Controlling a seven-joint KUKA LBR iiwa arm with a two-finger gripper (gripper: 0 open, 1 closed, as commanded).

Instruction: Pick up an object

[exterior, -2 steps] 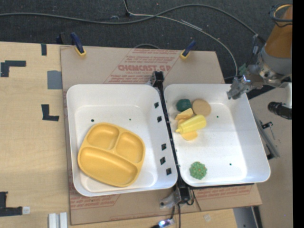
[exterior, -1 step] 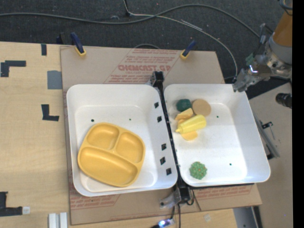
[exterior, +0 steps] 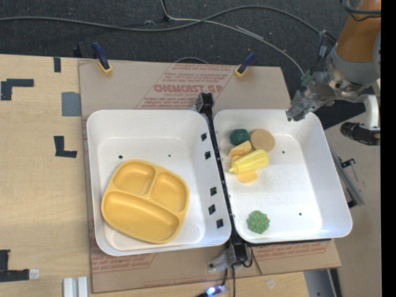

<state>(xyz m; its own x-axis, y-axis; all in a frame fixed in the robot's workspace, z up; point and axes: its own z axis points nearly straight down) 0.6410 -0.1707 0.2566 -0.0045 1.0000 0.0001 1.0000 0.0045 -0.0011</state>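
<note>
Left bin (exterior: 99, 135): yellow divided plate (exterior: 145, 200). Right bin (exterior: 309, 184): yellow corn-shaped toy (exterior: 250, 162) near the divider, touching a tan disc (exterior: 262, 140) and dark green piece (exterior: 239, 136); green ball (exterior: 258, 221) apart, nearer the front. Tool (exterior: 296, 113) sits above right bin's far right corner, grasping nothing visible; open/closed state: cannot tell.

Bench (exterior: 37, 184) bears cardboard sheet (exterior: 179, 85); two white bins (exterior: 99, 129).
</note>
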